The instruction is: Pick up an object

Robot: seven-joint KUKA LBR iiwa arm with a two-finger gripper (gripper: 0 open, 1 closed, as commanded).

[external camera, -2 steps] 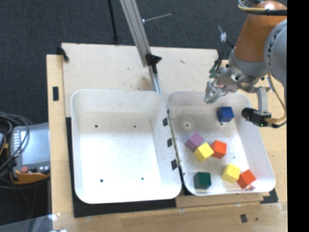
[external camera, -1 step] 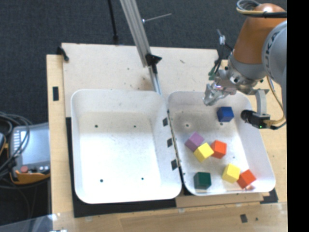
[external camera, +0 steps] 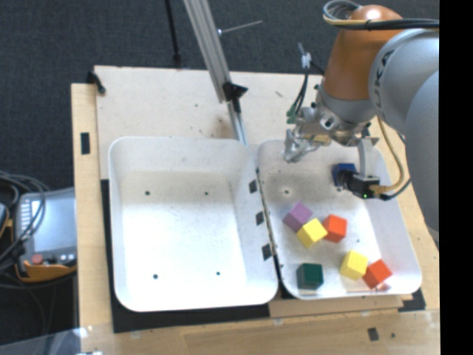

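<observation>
Hand [external camera: 298,149] hovering over far end of right bin [external camera: 395,231], above bare floor, nothing between fingers; spread or pressed together, cannot tell at this slant. Blocks all in right bin, nearer the camera: purple block [external camera: 298,215] touching yellow block [external camera: 312,232], orange block [external camera: 335,227] just beside; second yellow block [external camera: 355,264] against red block [external camera: 378,273] near bin wall; green block [external camera: 310,276] apart, by the near rim. Probably light, rigid, flat-sided, likely easy to pinch across opposite faces. Green one best bet: open room both sides. Clustered ones crowded, finger clearance poor. Red one tight to rim. Left bin [external camera: 133,198] on tabletop [external camera: 162,102], well apart.
</observation>
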